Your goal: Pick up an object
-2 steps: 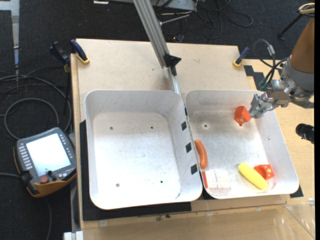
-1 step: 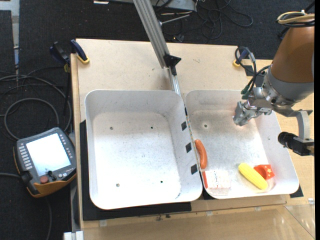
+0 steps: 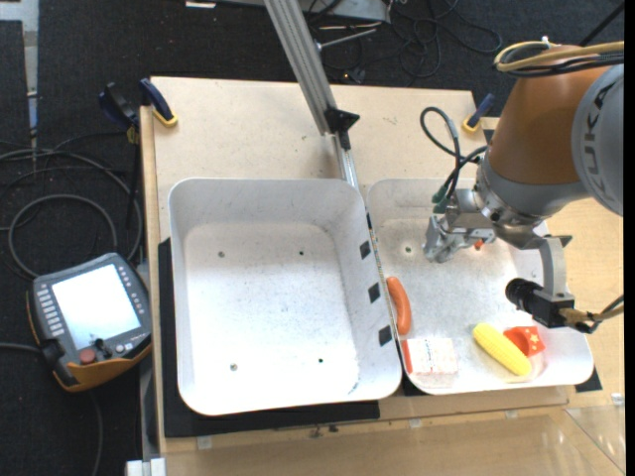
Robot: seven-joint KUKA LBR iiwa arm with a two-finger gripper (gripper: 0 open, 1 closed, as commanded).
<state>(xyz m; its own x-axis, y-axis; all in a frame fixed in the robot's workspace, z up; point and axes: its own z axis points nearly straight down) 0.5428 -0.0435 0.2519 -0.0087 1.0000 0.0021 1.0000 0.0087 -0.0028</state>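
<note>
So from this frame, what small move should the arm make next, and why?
Probably shift the gripper toward the near side of the right bin. It hangs over bare floor at the far end, while the orange sausage, white box, yellow corn and red piece lie nearer the front.

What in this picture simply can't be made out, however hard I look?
- The tool over the right white plastic bin: too small and blurred in the camera view to tell its finger state.
- The red object: partly covered by the yellow banana-shaped toy, so its full shape is unclear.
- The white box with red print: print too small to read.
- The right bin's far right side: hidden under the grey and orange arm.
</note>
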